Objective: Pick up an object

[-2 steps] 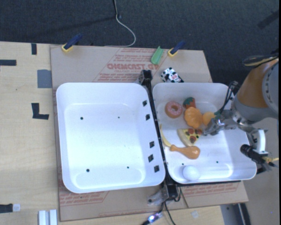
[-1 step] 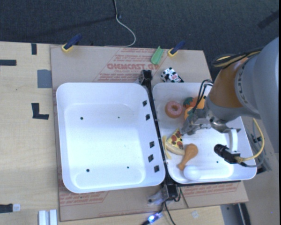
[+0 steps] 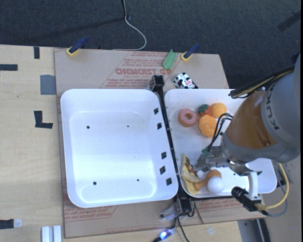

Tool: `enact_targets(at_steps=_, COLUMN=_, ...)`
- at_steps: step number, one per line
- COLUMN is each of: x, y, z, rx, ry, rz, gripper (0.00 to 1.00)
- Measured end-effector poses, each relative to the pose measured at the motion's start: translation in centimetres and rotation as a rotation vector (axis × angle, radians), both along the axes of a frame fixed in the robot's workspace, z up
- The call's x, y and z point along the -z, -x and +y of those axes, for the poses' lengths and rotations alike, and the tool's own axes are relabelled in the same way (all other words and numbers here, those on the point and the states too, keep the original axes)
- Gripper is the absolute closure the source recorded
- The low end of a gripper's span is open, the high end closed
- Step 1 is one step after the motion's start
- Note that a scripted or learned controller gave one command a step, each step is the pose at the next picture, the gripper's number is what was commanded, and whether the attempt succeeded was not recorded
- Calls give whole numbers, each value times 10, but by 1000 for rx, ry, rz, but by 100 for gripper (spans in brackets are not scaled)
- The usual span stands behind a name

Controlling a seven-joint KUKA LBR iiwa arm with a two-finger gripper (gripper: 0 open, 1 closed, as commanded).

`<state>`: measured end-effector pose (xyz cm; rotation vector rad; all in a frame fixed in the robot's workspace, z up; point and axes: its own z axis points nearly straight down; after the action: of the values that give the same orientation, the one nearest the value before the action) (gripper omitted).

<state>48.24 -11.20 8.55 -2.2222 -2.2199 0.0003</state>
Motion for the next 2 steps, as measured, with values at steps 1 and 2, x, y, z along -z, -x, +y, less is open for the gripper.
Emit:
enact_targets(at_steps=1, x=-32, y=-95, z=9, rx=-7, ry=2, rz=-8, gripper=100)
enact_targets(at_steps=2, x=2, y=-46, z=14, rx=0, ry=0, rz=2, gripper=100)
